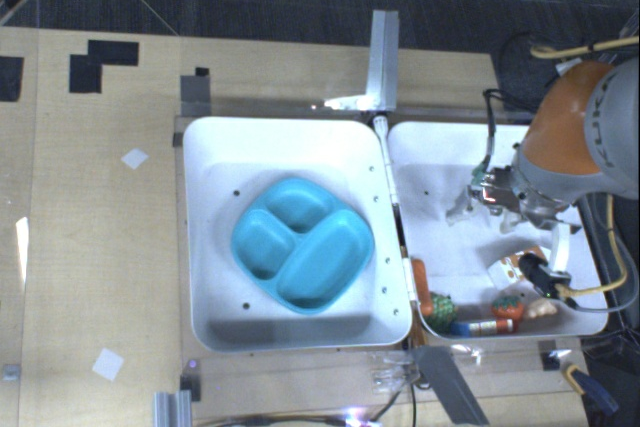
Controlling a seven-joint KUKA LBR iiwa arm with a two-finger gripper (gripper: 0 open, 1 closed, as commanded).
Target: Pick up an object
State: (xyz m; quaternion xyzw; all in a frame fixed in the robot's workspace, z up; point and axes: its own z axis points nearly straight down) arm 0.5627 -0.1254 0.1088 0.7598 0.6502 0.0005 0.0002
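My gripper hangs over the middle of the right bin, below the arm's orange band. Its two grey fingers stand apart, open, with only bare white bin floor between them. Small objects lie along that bin's front edge: an orange carrot-like piece, a green item, a blue and red marker, an orange and green toy, a beige piece and a white and black item. The white and black item lies just below and right of the gripper.
The left bin holds a blue divided plate. A metal divider separates the bins and a metal post stands behind them. Cables hang by the arm at the right.
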